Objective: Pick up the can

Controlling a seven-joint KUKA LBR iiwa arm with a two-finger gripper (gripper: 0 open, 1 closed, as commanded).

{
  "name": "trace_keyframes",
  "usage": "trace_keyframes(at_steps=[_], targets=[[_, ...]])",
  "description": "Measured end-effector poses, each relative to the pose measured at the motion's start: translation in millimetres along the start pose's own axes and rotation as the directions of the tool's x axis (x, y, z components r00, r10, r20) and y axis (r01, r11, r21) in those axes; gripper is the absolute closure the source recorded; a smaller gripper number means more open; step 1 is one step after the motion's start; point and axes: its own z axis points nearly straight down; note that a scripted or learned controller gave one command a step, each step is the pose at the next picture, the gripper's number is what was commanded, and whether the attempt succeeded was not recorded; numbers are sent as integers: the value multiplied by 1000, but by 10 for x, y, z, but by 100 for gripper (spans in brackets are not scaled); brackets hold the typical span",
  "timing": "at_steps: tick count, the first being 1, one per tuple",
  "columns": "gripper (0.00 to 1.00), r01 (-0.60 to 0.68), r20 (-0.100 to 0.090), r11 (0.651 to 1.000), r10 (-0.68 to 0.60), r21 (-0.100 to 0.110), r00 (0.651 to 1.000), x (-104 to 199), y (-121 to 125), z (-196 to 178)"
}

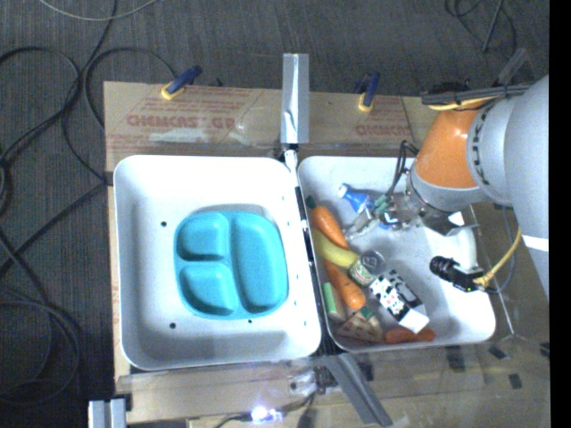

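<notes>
My jaws (379, 214) hang in the right bin (482, 324) just above the can (367, 267); whether they're spread, I cannot tell.

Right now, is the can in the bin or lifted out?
In the bin. The can sits among the toy food in the right bin, below the gripper.

The arm (500, 150) is running off the right edge, so its upper links are not showing, and its wrist is covering the upper right corner of the right bin (482, 328). The gripper (379, 214) is sitting low among the clutter, too small and blurred for its fingers to be read. The can (366, 267) is lying partly tucked between a banana (335, 253) and a black-and-white box (393, 294), its label staying illegible.
</notes>
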Motion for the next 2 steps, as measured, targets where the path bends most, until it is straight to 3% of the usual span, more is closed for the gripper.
trace_keyframes(at_steps=[1, 2], targets=[[0, -23, 0, 1000, 23, -2, 1000, -96, -280, -5], [0, -30, 1, 1000, 30, -3, 1000, 243, -545, -14]])
